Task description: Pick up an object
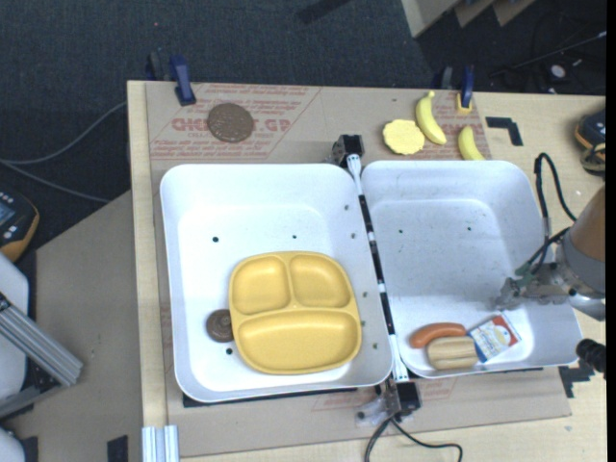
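The right bin [452, 210] holds three small things near its front edge: an orange-red sausage [438, 334], a tan bun [451, 353] and a white packet [496, 338] with red and blue print. My gripper [521, 293] hangs low over the right side of this bin. It is just behind and to the right of the packet, apart from it, with nothing seen in its grasp. In the left bin [250, 200] lie a yellow divided plate [293, 311] and, against the plate's left edge, a brown disc [220, 326].
Behind the bins, the bench carries a brown round disc [229, 121], a yellow wavy slice [404, 137] and two toy bananas [430, 118] [469, 144]. Blue clamps [180, 80] stand at the back edge. A black cable [545, 200] loops by the right bin's right wall.
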Controlling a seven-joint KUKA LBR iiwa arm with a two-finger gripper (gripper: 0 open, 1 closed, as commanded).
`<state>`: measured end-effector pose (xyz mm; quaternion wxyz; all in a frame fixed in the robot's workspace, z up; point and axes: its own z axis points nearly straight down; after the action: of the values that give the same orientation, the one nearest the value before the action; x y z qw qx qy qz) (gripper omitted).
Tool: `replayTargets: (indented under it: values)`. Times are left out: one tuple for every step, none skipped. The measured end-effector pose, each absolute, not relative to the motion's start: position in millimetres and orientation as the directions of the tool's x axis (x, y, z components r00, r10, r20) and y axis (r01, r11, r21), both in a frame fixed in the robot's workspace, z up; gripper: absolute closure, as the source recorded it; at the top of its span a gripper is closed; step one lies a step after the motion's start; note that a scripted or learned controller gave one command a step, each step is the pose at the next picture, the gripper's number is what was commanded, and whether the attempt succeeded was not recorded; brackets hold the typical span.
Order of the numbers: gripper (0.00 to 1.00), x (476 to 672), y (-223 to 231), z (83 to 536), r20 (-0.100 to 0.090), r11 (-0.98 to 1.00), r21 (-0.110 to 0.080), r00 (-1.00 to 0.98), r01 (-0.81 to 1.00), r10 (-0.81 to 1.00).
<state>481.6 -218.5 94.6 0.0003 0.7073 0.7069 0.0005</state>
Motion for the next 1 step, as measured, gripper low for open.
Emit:
replayTargets:
  values:
    - [1.0,568.0,-161.0,193.6,-0.003,0.011,0.017,-0.011,1.0,1.0]
